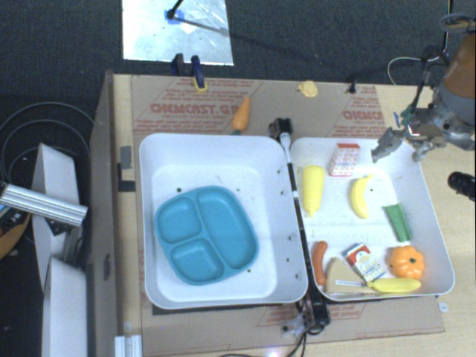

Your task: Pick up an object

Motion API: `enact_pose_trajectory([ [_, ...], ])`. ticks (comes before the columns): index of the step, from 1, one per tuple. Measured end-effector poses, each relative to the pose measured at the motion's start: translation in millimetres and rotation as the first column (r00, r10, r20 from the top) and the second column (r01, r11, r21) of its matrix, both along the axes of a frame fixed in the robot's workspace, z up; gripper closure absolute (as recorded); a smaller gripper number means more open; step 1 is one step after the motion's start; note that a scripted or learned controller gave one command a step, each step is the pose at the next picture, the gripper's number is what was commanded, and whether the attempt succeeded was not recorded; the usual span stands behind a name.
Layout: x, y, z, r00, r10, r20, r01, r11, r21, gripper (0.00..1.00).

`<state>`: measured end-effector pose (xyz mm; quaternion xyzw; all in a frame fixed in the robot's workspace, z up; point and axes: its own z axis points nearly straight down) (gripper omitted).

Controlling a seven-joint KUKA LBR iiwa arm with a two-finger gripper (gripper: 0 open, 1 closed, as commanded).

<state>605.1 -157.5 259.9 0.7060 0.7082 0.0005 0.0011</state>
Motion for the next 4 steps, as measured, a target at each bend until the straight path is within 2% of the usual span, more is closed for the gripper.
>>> enact_pose_trajectory([
  [2, 6, -9, -180, 1.0, -0.002, -0.004, 0.002, 1.0, 0.001, 0.0],
  [3, 8, -9, -165, 1.0, -0.001, 0.002, 0.001, 1.0, 0.0, 1.0],
  [4, 16, 92, -70, 1.0, 0.009, 0.006, -0.009, 1.0, 0.002, 1.0],
])
